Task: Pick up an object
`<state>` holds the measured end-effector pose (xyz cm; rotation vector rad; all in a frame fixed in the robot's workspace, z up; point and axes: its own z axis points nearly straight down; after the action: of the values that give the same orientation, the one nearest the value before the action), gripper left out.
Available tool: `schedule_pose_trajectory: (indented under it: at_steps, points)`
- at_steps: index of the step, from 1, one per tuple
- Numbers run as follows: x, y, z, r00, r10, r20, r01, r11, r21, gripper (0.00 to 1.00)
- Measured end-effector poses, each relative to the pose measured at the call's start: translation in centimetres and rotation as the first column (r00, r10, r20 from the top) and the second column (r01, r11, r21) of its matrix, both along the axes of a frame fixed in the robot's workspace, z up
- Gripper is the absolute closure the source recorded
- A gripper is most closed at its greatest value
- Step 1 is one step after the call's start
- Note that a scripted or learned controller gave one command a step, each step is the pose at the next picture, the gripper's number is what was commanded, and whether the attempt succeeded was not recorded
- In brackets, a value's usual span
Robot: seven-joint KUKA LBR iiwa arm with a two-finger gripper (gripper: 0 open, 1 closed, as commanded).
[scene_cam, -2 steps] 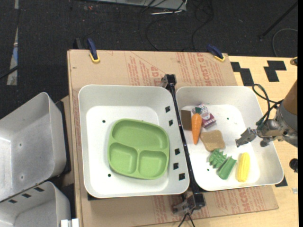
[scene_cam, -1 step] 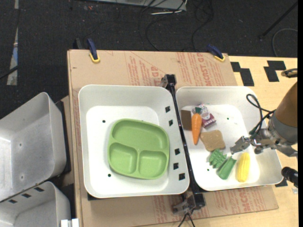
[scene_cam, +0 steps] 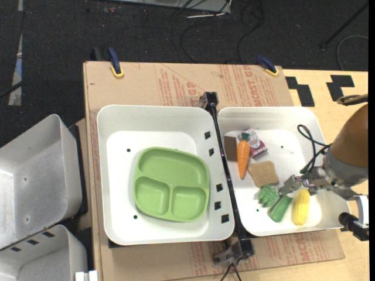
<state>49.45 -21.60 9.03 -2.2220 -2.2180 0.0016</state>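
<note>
Low over the right bin [scene_cam: 304,117], the gripper [scene_cam: 293,185] hovers among toy foods, just above a yellow corn-like piece [scene_cam: 300,207] and a green vegetable [scene_cam: 280,208].

Nothing visibly sits between its fingers; how wide they stand cannot be told from this slant. The arm's wrist crowds in from the right, likely lining up on the cluster at the bin's near side. A green leafy piece [scene_cam: 268,194], a brown bread slice [scene_cam: 263,172] and an orange carrot [scene_cam: 242,157] lie close by, leaving little room for a clean grasp. The left bin [scene_cam: 117,122] holds a green divided plate [scene_cam: 171,184].
</note>
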Motion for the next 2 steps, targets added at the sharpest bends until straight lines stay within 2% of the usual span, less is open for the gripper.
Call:
schedule_pose_trajectory:
  at_steps: [1, 2]
  points:
    - [0.1, 0.0, 1.2, 1.000, 0.000, 0.003, 0.000, 1.000, -0.001, 1.00]
    - [-0.1, -0.3, 5.4, 1.000, 0.001, 0.005, -0.001, 1.000, -0.002, 1.00]
